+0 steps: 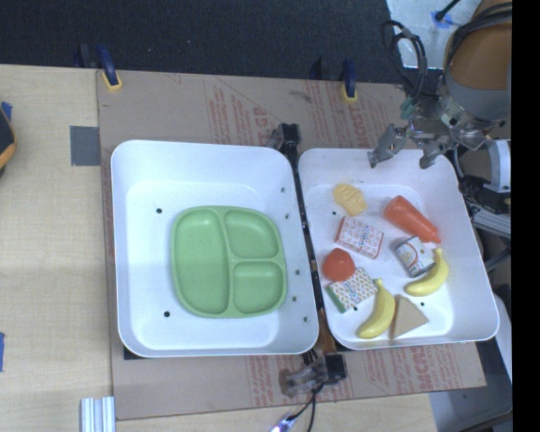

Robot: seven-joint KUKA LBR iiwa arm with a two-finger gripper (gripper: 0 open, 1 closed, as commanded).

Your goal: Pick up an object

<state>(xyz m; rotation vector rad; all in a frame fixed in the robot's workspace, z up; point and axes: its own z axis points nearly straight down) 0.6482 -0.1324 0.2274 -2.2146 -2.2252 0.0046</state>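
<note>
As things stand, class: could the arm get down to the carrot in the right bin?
Probably yes. The carrot lies near the bin's far edge with nothing on top of it, the open gripper hangs just above that edge, and only the can sits close beside it.

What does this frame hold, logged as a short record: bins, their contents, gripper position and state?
left bin: holds a green divided plate
right bin: toy food, namely carrot, two bananas, red tomato, yellow corn piece, small can, two printed packets, sandwich wedge
gripper: open, above the right bin's far edge, holding nothing
task status: nothing picked yet
</note>
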